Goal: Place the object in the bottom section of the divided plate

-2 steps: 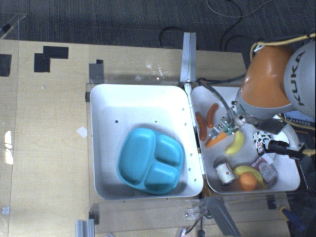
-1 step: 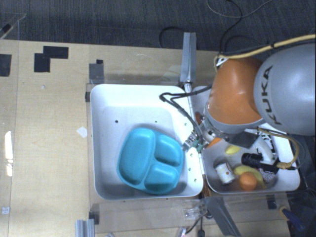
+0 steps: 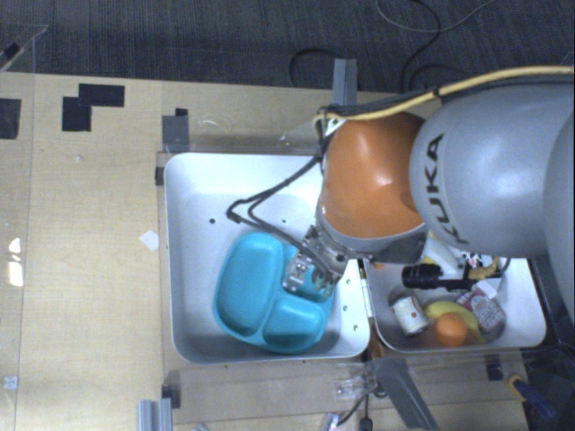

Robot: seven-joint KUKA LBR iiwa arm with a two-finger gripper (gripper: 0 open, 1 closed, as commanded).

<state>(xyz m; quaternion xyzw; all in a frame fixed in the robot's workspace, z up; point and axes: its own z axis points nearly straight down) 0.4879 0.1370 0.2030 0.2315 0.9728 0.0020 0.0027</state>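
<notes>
Here, hand at plate edge.

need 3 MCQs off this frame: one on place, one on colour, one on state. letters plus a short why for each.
1. Which bin holds the divided plate?
A. the left bin
B. the right bin
C. neither, it lies on the bench

2. What colour is the divided plate?
A. white
B. light blue
C. orange

3. Where is the gripper?
A. over the plate's right edge
B. far off, above the right bin
C. over the bare bench at the left

Key:
1 A, since the plate lies on the left bin's floor.
2 B, as its whole surface reads light blue against the white bin.
3 A, because the gripper sits over the plate's right rim, below the orange band.
</notes>
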